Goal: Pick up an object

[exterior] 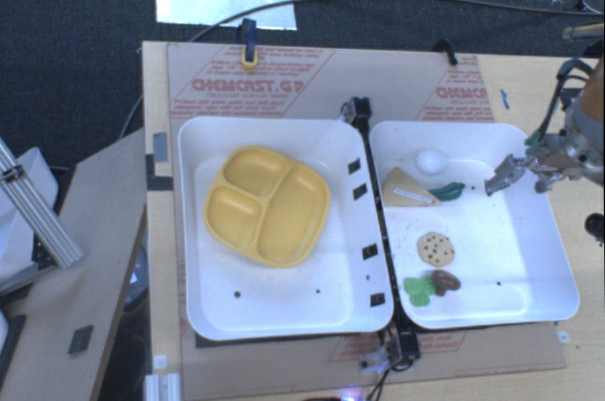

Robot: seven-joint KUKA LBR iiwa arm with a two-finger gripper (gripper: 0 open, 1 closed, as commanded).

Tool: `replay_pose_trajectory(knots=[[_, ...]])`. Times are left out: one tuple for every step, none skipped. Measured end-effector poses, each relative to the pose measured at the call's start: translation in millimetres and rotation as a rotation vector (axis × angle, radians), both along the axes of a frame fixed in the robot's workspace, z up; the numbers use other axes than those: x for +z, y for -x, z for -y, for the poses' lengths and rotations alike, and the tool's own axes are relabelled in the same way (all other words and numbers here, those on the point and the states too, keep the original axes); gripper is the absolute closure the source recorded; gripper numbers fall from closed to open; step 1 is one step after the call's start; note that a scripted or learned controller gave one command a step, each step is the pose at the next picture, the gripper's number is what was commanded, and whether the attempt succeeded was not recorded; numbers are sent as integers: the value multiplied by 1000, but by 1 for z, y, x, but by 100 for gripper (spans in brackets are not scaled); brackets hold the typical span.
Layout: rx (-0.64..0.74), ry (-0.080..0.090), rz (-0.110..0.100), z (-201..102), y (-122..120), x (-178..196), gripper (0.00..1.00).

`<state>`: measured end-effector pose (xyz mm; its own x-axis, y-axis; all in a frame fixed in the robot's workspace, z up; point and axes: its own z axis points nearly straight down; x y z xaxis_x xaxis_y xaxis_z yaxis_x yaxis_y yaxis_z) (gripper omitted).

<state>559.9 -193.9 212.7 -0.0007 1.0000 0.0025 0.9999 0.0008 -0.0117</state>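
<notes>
The right bin [539, 295] holds several small toy foods. A white egg-shaped ball [430, 162] lies at the back, with a tan cheese wedge [405, 189] and a dark green piece [448, 192] just in front of it. Nearer the front are a chocolate-chip cookie [435, 249], a brown lump [445, 282] and a light green piece [417, 289]. My gripper [522, 181] hangs over the right side of this bin, to the right of the dark green piece and apart from it. Its fingers are open and nothing sits between them.
A yellow divided plate [268, 205] lies in the left bin [203, 295]. A black hinge strip [371, 229] runs between the two bins. The grey arm [581, 139] enters from the right over the bench edge.
</notes>
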Motion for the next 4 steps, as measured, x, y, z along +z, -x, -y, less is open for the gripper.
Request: replay_pose_trajectory(knots=[[3,3,10,-1,-2,6,0],[1,1,8,2,5,-42,0],[1,0,6,-2,2,-106,0],[0,1,8,-3,2,-131,0]])
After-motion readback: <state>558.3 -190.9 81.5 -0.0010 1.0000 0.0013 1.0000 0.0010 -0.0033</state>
